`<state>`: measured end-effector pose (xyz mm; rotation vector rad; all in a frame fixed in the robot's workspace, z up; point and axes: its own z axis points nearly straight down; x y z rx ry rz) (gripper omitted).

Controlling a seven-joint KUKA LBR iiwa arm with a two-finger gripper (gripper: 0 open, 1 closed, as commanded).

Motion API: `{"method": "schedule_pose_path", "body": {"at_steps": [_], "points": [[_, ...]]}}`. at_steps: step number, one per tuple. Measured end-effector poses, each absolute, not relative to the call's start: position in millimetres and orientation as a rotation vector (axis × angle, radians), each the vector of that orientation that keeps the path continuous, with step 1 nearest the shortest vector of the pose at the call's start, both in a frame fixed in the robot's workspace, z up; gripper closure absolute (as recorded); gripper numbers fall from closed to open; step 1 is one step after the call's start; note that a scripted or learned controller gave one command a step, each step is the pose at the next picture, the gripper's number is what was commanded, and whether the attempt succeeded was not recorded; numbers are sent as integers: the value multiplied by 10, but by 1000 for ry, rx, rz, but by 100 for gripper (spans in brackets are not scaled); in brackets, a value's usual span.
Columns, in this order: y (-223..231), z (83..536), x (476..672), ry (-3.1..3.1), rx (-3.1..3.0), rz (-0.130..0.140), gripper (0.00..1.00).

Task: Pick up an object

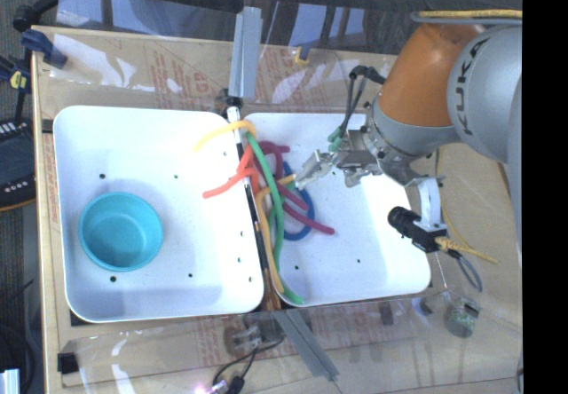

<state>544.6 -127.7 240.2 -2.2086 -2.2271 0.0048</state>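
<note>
Hovering pincer [306, 172] just right of the tangled cords [275, 188], grip state impossible to tell; risking snagging several strands, dragging the whole tangle.

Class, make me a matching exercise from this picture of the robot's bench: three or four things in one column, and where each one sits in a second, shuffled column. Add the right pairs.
Things:
1. blue bowl
2. gripper
3. green rope
4. orange rope

Places:
A. lies across the divide between the two bins
B. in the left bin, near its lower left corner
C. above the tangle of ropes in the right bin
D. runs down the right bin's left side

Pairs: 1-B, 2-C, 3-D, 4-A
</note>
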Motion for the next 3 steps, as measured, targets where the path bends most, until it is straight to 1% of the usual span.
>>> {"method": "schedule_pose_path", "body": {"at_steps": [1,2,3], "points": [[-1226,1042,5657,-2383,-2064,7,0],[-1205,1120,5643,-2383,-2050,11,100],[-686,1917,6275,-2366,-2062,2,100]]}}
